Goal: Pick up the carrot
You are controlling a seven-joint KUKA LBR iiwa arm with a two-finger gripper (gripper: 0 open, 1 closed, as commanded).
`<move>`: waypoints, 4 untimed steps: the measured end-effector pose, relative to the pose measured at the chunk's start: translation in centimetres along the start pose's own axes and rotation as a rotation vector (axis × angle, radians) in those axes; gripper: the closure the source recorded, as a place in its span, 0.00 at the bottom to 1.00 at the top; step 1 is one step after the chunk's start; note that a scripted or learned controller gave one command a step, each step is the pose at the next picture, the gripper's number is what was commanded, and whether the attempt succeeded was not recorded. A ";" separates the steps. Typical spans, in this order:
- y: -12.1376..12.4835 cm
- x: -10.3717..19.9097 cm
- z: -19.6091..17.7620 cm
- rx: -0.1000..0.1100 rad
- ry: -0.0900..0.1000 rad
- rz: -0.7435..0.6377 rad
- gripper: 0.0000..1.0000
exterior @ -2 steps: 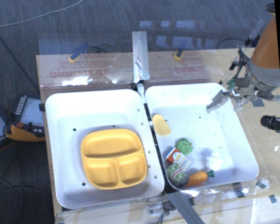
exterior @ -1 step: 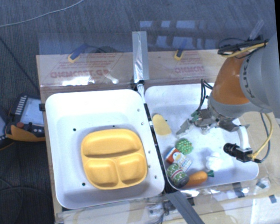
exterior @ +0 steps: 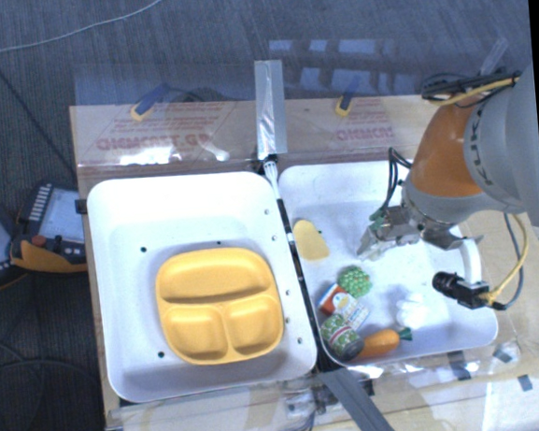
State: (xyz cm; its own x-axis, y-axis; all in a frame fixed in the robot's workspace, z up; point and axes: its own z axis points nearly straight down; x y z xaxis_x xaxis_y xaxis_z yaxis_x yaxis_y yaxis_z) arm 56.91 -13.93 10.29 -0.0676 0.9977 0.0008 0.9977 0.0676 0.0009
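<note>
Because the carrot (exterior: 381, 343) lies against the near wall of the right bin (exterior: 467, 333), beside a packet (exterior: 340, 330), the claw (exterior: 376, 235), its opening impossible to judge, hangs above the bin's middle, well apart from it.

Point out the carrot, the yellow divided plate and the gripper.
carrot (exterior: 380, 343): camera view, middle of its orange body, near the right bin's front wall.
yellow divided plate (exterior: 218, 272): camera view, its upper compartment, in the left bin.
gripper (exterior: 377, 240): camera view, at its fingertips, over the right bin.
</note>
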 end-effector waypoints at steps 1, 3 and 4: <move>-6.9 3.0 0.8 -0.012 -0.005 0.122 1.00; 4.1 5.1 -9.1 0.005 -0.006 0.580 1.00; 4.1 5.1 -9.9 0.008 -0.013 0.579 1.00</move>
State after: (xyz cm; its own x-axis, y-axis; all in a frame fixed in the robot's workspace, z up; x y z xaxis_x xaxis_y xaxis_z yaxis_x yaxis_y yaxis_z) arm 60.64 -8.57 20.19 0.4889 0.8722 -0.0131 0.8723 -0.4890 -0.0040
